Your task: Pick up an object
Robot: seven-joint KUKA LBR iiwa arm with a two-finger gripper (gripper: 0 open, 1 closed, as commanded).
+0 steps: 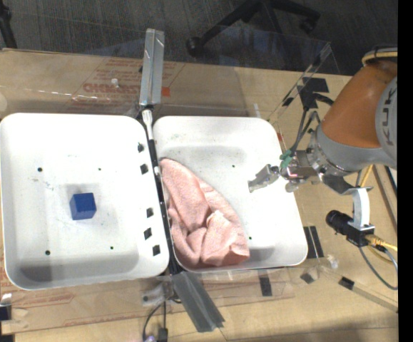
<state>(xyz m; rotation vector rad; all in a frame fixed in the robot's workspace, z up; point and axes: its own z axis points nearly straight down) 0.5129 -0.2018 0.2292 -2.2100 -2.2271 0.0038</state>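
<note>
Camera view is showing the claw point(263, 179) hanging over the right white bin point(213, 130), grip state I cannot tell, approaching; the crumpled pink cloth point(199, 216) is lying just left, awaiting descent.

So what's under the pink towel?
The pink towel lies crumpled in the right bin, against the wall shared with the left bin. At its edges only the white bin floor shows. Anything beneath the folds is covered, so I cannot tell.
</note>
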